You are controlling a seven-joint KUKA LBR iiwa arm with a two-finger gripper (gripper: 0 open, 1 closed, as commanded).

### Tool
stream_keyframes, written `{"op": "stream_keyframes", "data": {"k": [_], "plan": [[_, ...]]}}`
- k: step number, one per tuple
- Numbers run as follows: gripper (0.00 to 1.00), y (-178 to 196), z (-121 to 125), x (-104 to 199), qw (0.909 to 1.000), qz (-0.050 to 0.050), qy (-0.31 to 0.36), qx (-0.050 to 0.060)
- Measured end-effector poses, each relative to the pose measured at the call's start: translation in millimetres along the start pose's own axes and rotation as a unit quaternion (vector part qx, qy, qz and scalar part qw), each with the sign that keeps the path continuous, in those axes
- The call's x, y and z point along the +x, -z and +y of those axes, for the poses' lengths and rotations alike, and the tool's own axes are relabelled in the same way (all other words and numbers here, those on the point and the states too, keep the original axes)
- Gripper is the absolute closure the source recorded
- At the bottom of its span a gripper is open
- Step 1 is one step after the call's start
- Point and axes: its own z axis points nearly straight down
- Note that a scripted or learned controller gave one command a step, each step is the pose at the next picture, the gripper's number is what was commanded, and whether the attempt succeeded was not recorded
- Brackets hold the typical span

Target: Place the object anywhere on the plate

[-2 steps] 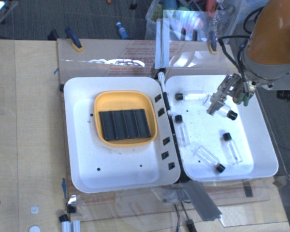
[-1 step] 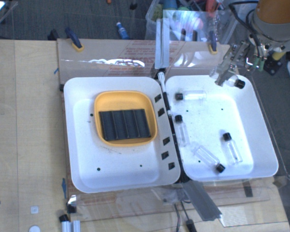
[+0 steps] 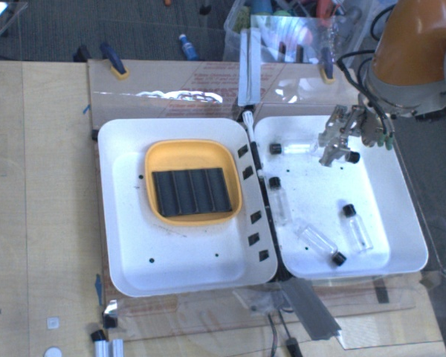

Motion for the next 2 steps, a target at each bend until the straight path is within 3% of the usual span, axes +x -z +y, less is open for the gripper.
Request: {"op": "stream_keyframes", "data": {"k": [1,2], "plan": [[1.0,66,-10,-23,0.9963,-0.003,0.086,0.0],[1.0,154,-55,-30,0.9823,-0.003,0.187,0.0]]}}
